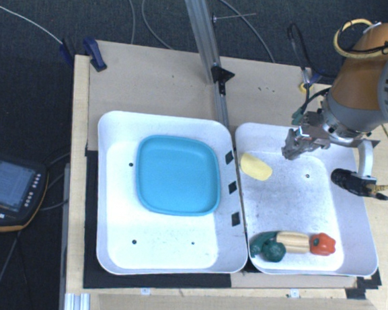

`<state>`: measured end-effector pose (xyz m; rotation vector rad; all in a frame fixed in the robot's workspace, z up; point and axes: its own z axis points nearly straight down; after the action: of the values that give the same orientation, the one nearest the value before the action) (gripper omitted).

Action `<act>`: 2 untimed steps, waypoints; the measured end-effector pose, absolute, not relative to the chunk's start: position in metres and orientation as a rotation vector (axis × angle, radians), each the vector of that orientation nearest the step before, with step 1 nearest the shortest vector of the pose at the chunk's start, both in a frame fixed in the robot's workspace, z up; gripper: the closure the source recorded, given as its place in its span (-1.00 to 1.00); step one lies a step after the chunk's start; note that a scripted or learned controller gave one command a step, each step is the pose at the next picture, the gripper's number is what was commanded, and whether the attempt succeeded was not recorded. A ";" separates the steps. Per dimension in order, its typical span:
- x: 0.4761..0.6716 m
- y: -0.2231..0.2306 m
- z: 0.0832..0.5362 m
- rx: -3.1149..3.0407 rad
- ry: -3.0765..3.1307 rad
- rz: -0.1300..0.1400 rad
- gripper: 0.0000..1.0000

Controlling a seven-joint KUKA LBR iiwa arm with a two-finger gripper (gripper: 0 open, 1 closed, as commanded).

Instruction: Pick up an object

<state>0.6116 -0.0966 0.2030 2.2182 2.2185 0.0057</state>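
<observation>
A pale wooden worktop (161, 67) is sitting on a dark carpeted floor, with thin cables looping across the carpet beyond its far edge and a handheld control pendant (5, 192) lying on the floor to the left. Two shallow white bins are lying side by side on the worktop. The left bin (109, 238) is holding a light blue square plate (177, 175), which is resting flat toward the bin's far right part. The right bin (349, 232) is holding four things: a pale yellow rounded piece (255, 167) is lying near its far left corner, and along its near wall a dark green piece (268, 248), a tan cylinder-like piece (293, 242) and a red piece (322, 244) are lying in a row, touching one another. The grey arm with its orange band is reaching in from the right, and its end effector (294, 148) is hanging over the far part of the right bin, near the yellow piece and to its right. Whether it is open or closed I cannot tell. A slanted metal rail (203, 30) is running from the far side down between the bins.
</observation>
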 end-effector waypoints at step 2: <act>0.605 -0.042 0.230 2.217 2.226 0.001 1.00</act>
<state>0.6050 -0.0419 0.2303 2.2175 2.2265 0.0013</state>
